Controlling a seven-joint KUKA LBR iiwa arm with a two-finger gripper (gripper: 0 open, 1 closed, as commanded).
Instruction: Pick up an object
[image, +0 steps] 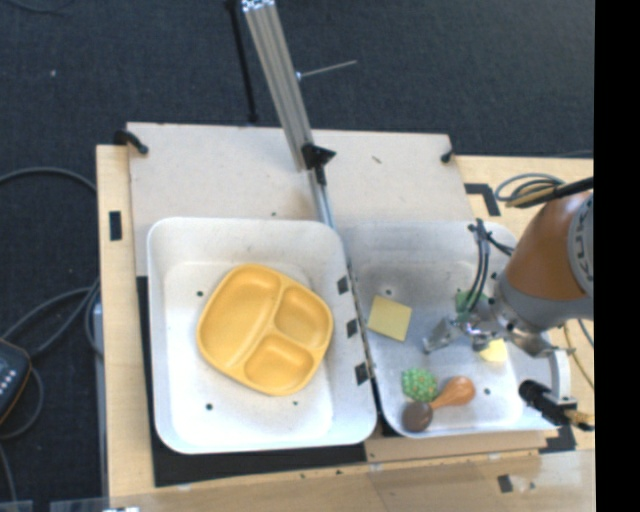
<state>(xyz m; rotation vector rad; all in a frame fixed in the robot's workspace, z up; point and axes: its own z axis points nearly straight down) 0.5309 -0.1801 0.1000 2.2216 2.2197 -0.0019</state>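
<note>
No legible writing. Tool (462, 333) over right bin (400, 260), grip state unclear; yellow tray (264, 327) in left bin (180, 250).

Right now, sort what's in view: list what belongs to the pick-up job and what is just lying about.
Belongs to the job:
pincer
yellow square piece
green knobbly piece
drumstick-shaped piece
small pale yellow piece
right bin

Just lying about:
yellow divided plate
left bin
</note>
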